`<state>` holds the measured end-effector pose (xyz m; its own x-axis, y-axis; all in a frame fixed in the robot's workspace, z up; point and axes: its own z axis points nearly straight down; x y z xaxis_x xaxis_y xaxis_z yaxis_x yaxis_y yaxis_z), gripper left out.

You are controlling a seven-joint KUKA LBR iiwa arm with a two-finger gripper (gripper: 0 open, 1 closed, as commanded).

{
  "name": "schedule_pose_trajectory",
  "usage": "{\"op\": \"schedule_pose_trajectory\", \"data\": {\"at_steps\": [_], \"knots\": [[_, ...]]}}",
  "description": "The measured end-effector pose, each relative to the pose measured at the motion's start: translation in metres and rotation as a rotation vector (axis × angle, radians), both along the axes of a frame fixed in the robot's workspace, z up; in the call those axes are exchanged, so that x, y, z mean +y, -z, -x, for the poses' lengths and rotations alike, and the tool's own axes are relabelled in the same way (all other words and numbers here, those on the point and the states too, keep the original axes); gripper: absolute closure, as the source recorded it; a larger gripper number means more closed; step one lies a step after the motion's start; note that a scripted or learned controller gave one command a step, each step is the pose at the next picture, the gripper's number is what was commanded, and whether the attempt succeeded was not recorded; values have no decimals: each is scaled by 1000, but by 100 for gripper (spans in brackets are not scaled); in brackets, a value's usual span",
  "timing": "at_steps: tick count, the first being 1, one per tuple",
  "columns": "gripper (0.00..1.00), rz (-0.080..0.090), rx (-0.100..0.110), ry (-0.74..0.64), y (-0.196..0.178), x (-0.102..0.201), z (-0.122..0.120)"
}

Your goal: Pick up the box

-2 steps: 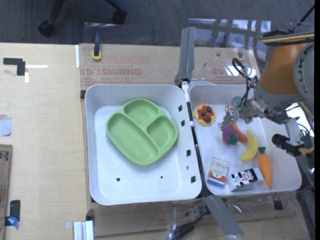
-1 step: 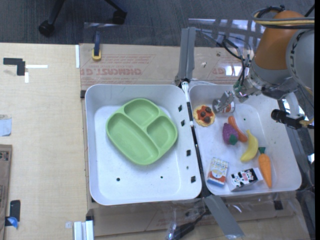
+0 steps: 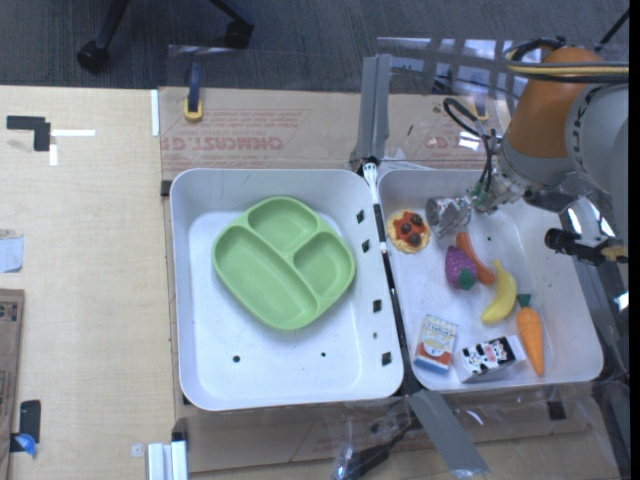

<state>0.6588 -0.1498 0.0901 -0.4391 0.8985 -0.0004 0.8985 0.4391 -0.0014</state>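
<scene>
In the left bin (image 3: pixel 190 298) lies one green divided plate (image 3: pixel 285 261) with three compartments, tilted across the bin's middle and touching neither wall. Across the divider, the right bin (image 3: pixel 590 358) holds the rest: one small round pizza toy (image 3: pixel 409 229) near its upper left corner, one purple bunch of grapes (image 3: pixel 459 268), one banana (image 3: pixel 499 294), and two carrots, a smaller carrot (image 3: pixel 476 258) beside the grapes and a larger carrot (image 3: pixel 531 339) toward the near right corner. There are two cartons along the near wall: the box (image 3: pixel 435 343), white and blue with an orange picture, in the near left corner, and just to its right a black-and-white milk carton (image 3: pixel 494 356).

The gripper (image 3: pixel 447 211) hangs over the far part of the right bin, between the pizza toy and the smaller carrot; whether its fingers are spread or pressed together, I cannot tell. The box lies well apart from it, nearer the camera and slightly to its left.
</scene>
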Motion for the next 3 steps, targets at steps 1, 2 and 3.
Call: {"op": "schedule_pose_trajectory", "data": {"at_steps": [1, 2, 3], "knots": [[0, -1, 1, 148, -16, 40, 74], [0, 0, 0, 242, -19, 50, 68], [0, 1, 1, 378, -11, 25, 10]]}}
